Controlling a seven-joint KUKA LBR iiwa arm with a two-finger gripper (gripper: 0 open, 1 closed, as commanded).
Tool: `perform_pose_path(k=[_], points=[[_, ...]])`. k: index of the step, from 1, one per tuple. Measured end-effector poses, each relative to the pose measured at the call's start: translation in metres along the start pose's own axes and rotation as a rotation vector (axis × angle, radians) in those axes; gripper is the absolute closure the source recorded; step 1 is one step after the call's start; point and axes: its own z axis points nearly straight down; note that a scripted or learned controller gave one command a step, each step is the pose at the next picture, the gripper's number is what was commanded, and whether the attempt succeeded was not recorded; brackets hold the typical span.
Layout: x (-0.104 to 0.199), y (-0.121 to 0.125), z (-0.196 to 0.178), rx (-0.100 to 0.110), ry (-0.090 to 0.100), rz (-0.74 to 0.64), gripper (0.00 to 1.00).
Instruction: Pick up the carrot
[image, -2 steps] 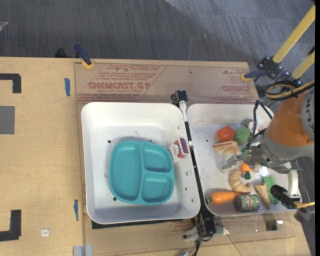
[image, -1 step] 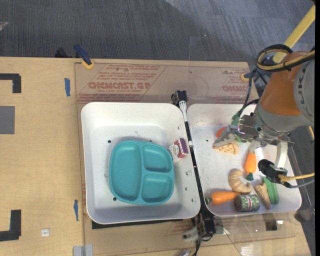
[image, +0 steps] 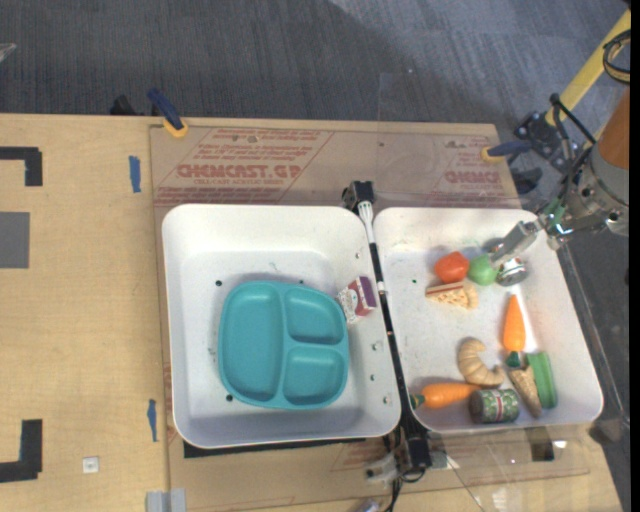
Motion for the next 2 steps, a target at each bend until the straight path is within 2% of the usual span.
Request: perform_pose_path(k=[1, 2], points=[[-0.014, -0.057, 0.152, -0.002, 0.002, -0.056, 1.0], [0.09, -0.029, 0.063, 0.001, 0.007, 0.152, 1.0]])
